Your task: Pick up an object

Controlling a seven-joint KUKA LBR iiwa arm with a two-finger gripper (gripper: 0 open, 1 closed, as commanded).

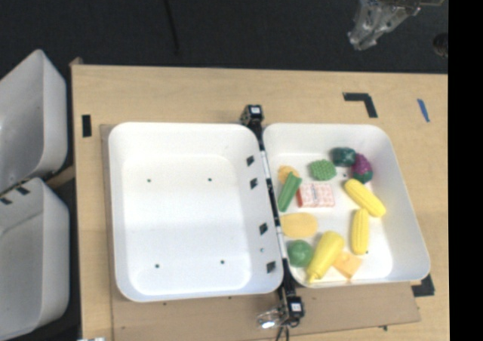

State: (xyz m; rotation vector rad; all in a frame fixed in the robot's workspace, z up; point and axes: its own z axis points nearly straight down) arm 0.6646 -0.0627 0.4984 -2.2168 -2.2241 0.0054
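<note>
The gripper point(367, 30) hangs over the dark background beyond the far edge of the counter point(189, 94), well apart from the right bin point(404, 204) and above its far right corner. Inside that bin toy foods lie close together: two corn cobs point(365, 198) near its right side, a purple piece point(362, 168) beside a dark green one point(343, 156) at its far end, a green pod point(289, 192) along its left wall, and a yellow banana-like piece point(326, 253) at its near end. The left bin point(121, 204) touches the right bin along their shared wall.

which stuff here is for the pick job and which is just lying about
For the job: gripper; right bin with toy food, e.g. corn cobs, green pepper, purple piece.
Just there: left bin; bench.
</note>
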